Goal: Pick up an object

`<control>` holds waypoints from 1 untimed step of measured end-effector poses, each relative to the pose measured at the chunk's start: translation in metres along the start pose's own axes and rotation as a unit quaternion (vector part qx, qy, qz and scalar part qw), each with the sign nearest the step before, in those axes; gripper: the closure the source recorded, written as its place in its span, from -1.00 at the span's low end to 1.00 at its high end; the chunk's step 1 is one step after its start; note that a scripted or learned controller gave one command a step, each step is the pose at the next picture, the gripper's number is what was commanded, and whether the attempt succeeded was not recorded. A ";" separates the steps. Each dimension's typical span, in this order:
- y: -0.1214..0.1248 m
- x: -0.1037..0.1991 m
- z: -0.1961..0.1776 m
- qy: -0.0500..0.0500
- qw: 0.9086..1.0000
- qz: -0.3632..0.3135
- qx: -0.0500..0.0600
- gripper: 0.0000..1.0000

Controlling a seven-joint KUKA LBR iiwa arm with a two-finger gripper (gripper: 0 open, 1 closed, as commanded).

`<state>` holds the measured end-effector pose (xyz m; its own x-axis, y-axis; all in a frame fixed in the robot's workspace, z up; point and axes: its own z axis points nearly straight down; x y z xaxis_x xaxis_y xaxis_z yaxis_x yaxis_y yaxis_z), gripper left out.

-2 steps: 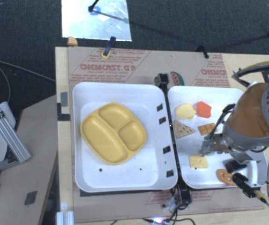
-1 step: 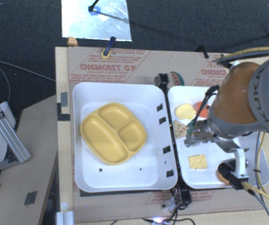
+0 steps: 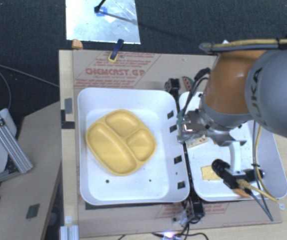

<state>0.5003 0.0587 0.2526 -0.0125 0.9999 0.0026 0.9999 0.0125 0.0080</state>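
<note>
a yellow divided plate lies in the left bin; the tool hangs over the right bin, and i cannot tell whether it is open or closed.

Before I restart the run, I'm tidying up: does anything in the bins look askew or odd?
Only mildly: the yellow divided plate lies skewed to the walls of the left bin, not squared up. It looks whole, and I see no spill.
</note>
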 end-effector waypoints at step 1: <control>-0.012 -0.012 -0.109 0.000 1.000 0.004 -0.003 1.00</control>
<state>0.4878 0.0463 0.3612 -0.0054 1.0000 0.0023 0.9999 0.0054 0.0145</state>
